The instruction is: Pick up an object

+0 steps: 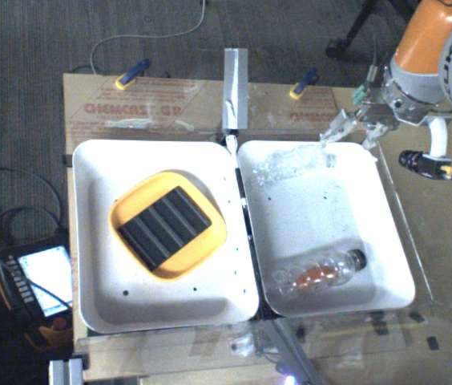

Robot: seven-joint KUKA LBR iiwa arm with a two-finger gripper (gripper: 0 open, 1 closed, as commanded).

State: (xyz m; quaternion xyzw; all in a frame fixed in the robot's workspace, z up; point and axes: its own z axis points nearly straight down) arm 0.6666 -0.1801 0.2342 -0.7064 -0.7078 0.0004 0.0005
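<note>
Nothing lifted yet — gripper (pixel 353 127) above the far right corner of the right bin (pixel 386 215), fingers spread, nothing between them. Clear bottle (pixel 322 275) flat near that bin's front wall, well apart. Descent, closing and lifting all left.

I counted two white bins: the left bin (pixel 90 215) and the right bin (pixel 386 239). One yellow block with a black ribbed top (pixel 168 224) lay in the left. One clear bottle (pixel 320 273) lay in the right. Two blue-and-yellow clamps (pixel 132 73) (pixel 304 83) sat on the cardboard behind.
</note>
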